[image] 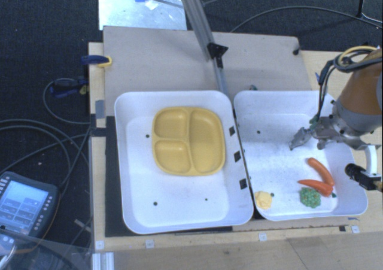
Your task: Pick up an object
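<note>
The right bin point(269, 113) holds several small toy foods near its front. An orange sausage-like piece point(320, 170) lies slanted, with a second orange piece point(315, 186) just below it. Beside them sit a green broccoli-like lump point(309, 197) and, further left, a pale yellow lump point(263, 199). My gripper point(308, 142) hangs over the right side of this bin, a little behind and above the orange pieces. Nothing shows in its grasp.
The left bin point(134, 203) bears a yellow divided plate point(188, 140) in its rear half. A slanted metal pole point(200, 20) crosses the back of the bench down to the gap between the bins. Cables and a pendant point(21, 200) lie on the floor at left.
</note>
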`<move>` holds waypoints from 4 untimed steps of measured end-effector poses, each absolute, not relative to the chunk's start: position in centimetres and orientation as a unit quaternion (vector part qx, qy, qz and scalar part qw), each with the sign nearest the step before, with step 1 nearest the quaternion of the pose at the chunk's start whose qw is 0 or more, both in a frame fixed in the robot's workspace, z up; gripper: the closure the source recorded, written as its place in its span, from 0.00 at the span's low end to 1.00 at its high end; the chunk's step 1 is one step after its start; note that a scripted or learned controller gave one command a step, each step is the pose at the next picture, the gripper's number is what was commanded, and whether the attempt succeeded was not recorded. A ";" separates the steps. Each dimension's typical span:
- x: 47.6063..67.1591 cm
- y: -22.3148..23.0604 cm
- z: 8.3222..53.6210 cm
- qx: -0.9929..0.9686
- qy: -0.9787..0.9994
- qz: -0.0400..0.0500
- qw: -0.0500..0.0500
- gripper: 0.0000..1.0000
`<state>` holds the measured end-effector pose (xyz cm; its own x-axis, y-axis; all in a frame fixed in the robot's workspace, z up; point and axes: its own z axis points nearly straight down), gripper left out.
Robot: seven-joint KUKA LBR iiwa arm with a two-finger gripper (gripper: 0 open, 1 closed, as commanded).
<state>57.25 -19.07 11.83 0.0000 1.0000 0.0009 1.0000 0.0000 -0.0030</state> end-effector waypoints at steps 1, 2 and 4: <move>57.4 -19.2 13.2 -0.707 -0.707 -0.001 -0.002 1.00; 57.4 -18.8 17.6 -0.705 -0.709 -0.002 -0.003 1.00; 59.3 -13.7 21.5 -0.703 -0.711 -0.002 -0.001 1.00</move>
<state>59.35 -13.74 21.46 -0.0116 0.9999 0.0012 0.9999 0.0116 0.0044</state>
